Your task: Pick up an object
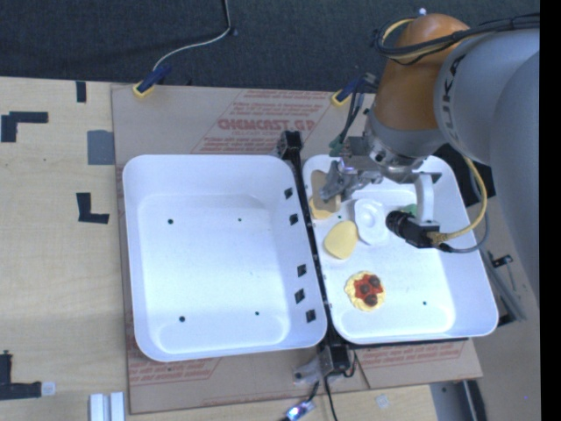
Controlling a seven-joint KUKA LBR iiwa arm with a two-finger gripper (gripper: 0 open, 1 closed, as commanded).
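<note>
The pincer [336, 185] is lowered into the right bin [456, 318] over a pale yellow piece [321, 207] by the bin's left wall, presumably so that it can be picked, though whether anything is gripped cannot be told, while a yellow lump [341, 239] and a small pizza [365, 289] are left nearby.

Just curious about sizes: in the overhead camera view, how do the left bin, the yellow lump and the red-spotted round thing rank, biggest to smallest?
1. Left bin, by far.
2 and 3. Yellow lump and red-spotted round thing look alike; no ranking.

bins [210, 182]: glossy white plastic | bench sheet [254, 121]: matt cardboard | arm [491, 86]: smooth grey
</note>
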